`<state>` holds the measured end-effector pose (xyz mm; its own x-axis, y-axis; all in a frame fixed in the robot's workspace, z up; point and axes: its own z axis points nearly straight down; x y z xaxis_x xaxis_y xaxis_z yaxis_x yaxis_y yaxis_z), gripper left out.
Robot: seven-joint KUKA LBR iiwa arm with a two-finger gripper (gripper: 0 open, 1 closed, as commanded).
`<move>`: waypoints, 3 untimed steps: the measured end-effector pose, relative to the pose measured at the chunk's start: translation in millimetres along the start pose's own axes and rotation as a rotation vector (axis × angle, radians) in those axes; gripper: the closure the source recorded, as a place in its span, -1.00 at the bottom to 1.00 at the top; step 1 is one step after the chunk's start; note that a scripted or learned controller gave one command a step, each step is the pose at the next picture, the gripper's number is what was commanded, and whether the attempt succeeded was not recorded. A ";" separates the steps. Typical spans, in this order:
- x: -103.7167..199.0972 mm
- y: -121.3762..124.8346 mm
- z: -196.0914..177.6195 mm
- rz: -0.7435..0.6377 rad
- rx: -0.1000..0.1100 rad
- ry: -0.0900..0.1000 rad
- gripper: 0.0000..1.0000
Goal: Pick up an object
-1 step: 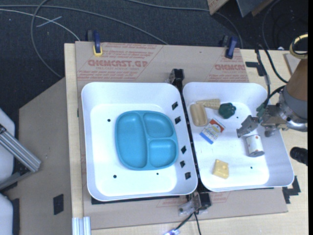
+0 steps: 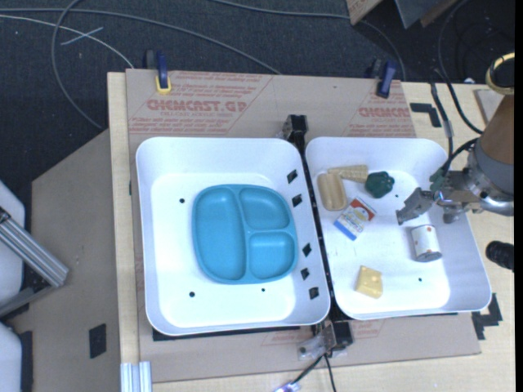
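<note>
1. Camera view, layout: the table [image 2: 122, 243] carries two shallow white bins side by side. The left bin [image 2: 159, 219] holds a blue divided plate [image 2: 245, 233], lying flat near its middle. The right bin [image 2: 466, 288] holds all the loose items.

2. Camera view, candidates for the pick: a small white can [image 2: 424, 242] lying on its side toward the bin's right; a yellow block [image 2: 369, 282] near the front; a small red, white and blue packet [image 2: 354, 219] toward the middle; a tan bread-like piece [image 2: 330, 191] with a paler stick-like piece [image 2: 350, 173] just behind it; a dark green lump [image 2: 378, 184] beside those.

3. Progress: nothing is lifted. Every item rests on the bin floor, so my reading is that the pick is not yet made and the grasp and the lift are both left to do.

4. Arm pose: the arm [image 2: 498, 162] comes in from the right edge, wrist low over the right bin. The end effector [image 2: 425, 205] points leftward, just above the white can and apart from the packet.

5. End effector state: at this slant I cannot tell whether it is spread or closed. Nothing is visibly caught in it.

6. Judgement: the white can is the nearest item and looks the likeliest target, but its rounded side could let it roll away.
</note>
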<state>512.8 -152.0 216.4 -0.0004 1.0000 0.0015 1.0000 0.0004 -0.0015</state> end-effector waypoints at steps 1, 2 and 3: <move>4.3 -1.0 42.9 0.000 0.005 0.002 -1.00; 7.1 -10.8 101.6 0.001 0.007 0.002 -1.00; 7.8 -11.0 132.9 0.001 0.003 0.001 -1.00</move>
<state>501.6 -144.1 83.5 0.0002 1.0000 0.0029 1.0000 -0.0002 -0.0042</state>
